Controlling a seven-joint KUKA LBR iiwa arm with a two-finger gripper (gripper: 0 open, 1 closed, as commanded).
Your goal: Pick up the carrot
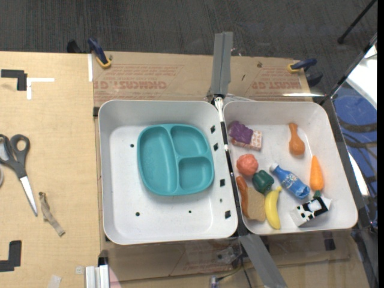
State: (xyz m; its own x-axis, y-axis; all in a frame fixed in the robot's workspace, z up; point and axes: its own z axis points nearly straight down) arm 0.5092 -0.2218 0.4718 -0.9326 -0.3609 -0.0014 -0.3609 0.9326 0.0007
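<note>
Camera view, desk with two white bins. Left bin (114, 179): teal divided plate (176, 159). Right bin (336, 155): carrot (316, 173) near the right wall, lying lengthwise, just beside blue bottle (290, 182); banana (273, 209); chicken leg (295, 139). Claw state: cannot tell. Suggested approach: descend straight over the carrot's middle, closing across its narrow width, clear of bottle and wall.

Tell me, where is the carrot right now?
The carrot lies in the right bin, near its right wall, just right of the blue bottle and above the black-and-white cow toy.
</note>
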